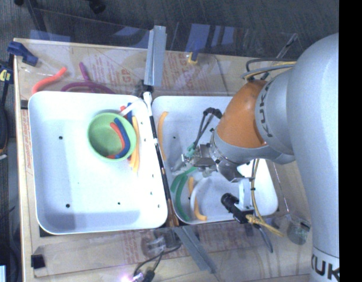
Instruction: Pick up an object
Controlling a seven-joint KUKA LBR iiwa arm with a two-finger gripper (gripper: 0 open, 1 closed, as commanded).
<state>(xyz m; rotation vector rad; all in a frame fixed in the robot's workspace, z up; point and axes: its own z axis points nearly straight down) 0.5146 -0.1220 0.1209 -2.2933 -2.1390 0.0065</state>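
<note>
The gripper reaches into the right bin above a green ring; its grip state I cannot tell

Both bins are plain white, left bin and right bin; the bowl is light green with a red curved piece and a blue one inside (bright toy colours); yellow-orange strips lie in the right bin beside a dark green ring; the arm is grey with its orange band; bench looks pale tan.
</note>
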